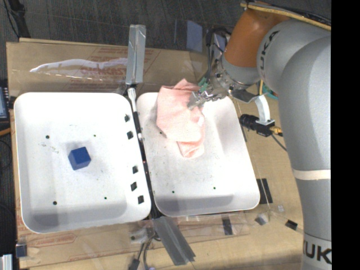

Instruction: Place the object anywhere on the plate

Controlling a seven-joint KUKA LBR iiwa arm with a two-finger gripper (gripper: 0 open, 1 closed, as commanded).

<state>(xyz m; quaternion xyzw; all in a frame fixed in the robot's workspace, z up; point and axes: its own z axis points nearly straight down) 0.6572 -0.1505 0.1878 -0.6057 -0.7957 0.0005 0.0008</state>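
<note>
My gripper (198, 98) pinches the top edge of the pink cloth (180, 120) in the right bin (225, 179), the blue cube (79, 157) sits toward nine o'clock, and I think I must lift next, though I see no plate.

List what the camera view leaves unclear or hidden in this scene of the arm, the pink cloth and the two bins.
- Pincer: small and jumbled against the pink cloth; open or shut cannot be made out.
- Right bin floor beneath the cloth: covered by the cloth.
- Arm: cut off by the view's right and bottom edges.
- Blue cube in the left bin: too small to show surface detail.
</note>
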